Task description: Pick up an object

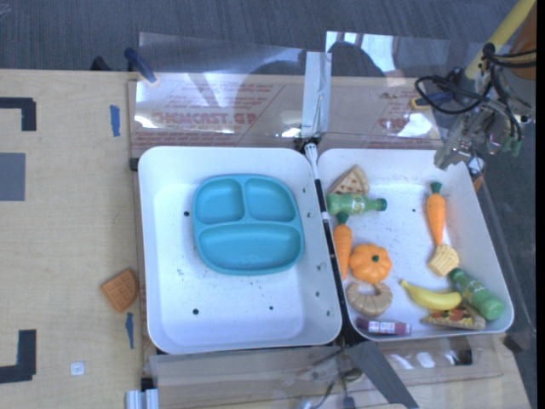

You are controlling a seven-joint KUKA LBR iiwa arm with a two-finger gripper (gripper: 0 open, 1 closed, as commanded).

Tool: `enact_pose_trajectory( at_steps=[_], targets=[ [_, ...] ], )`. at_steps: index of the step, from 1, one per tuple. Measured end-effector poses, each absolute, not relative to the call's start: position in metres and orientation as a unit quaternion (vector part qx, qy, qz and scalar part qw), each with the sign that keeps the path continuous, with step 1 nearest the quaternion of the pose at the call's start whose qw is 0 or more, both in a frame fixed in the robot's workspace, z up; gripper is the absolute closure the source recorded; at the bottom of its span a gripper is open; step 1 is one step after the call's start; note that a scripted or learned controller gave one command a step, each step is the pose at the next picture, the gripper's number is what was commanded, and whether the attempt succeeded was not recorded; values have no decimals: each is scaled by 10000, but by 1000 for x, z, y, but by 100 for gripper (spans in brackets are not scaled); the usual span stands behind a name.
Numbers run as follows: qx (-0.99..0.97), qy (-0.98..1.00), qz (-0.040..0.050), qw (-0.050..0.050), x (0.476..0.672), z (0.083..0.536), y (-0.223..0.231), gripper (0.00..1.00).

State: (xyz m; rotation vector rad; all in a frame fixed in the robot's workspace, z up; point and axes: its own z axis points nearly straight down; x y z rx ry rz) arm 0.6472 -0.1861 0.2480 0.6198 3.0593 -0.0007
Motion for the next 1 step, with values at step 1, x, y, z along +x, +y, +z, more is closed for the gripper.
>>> enact_pose_trajectory(
  at_steps=[1],
  targets=[
    [-242,9997,-11,50,554,90,-222,100]
  ],
)
